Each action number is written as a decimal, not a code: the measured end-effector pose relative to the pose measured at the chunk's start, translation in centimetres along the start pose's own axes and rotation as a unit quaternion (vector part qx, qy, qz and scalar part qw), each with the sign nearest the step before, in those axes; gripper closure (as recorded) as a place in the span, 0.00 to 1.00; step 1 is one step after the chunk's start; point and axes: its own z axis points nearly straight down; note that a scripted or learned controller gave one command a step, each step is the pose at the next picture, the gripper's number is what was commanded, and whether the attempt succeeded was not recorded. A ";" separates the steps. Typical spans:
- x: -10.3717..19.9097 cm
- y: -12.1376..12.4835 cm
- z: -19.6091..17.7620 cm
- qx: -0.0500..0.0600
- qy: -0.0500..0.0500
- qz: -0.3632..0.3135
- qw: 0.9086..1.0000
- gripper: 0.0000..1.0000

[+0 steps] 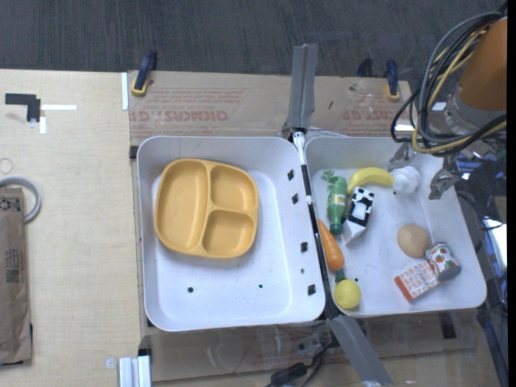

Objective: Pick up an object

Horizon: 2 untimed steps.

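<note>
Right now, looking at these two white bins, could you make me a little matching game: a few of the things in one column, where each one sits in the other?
Things:
1. yellow divided plate
2. lemon
3. banana
4. juice carton

Places:
A. right bin, near its far edge
B. left bin, upper left part
C. right bin, near right corner
D. right bin, near left corner, just below the carrot

Pairs: 1-B, 2-D, 3-A, 4-C
</note>
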 end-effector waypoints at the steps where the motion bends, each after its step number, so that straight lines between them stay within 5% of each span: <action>1: 3.3 3.1 0.2 0.000 0.000 -0.148 0.989 0.00; 2: 8.2 8.6 1.7 -0.002 0.001 -0.266 0.964 0.00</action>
